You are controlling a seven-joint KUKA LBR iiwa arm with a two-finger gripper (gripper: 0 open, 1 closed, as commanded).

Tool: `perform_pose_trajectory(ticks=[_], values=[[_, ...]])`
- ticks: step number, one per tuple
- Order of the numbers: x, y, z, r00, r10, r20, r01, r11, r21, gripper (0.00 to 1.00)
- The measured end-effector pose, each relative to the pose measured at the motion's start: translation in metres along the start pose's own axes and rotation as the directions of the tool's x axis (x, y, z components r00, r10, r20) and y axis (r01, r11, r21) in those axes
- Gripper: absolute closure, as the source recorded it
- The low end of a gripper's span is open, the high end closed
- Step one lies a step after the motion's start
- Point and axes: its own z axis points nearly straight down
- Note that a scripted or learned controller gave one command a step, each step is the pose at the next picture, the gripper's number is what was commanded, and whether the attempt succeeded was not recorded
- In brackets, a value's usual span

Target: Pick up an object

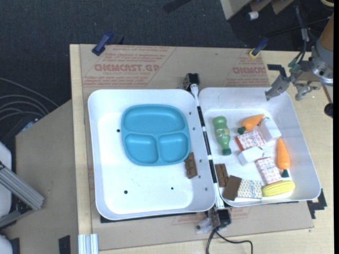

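Above the right bin [302, 142], open fingers [288, 89] hang empty.

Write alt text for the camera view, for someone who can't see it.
The tool hangs open above the right bin's far corner, holding nothing. That bin holds toy food: a green bottle, carrots, cartons and corn. The left bin holds a blue divided plate.

1. The gripper [290, 88] hangs at the frame's upper right, fingers spread, above the right bin's [302, 121] far corner.
2. That bin holds a green bottle [222, 135], two carrots, cartons and corn [278, 188].
3. The left bin [106, 194] holds a blue divided plate [155, 134].
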Motion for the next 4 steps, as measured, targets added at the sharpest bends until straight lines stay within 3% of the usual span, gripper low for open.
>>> perform_pose_trajectory(ticks=[1,2,3,4], values=[[0.005,0.006,0.146,1.000,-0.001,0.001,0.001,1.000,-0.001,0.00],[0.005,0.007,0.135,1.000,-0.002,0.002,0.002,1.000,-0.003,1.00],[0.056,0.033,0.074,1.000,-0.002,0.000,0.002,1.000,-0.004,1.00],[0.157,0.014,0.002,1.000,-0.002,-0.001,0.002,1.000,-0.003,1.00]])
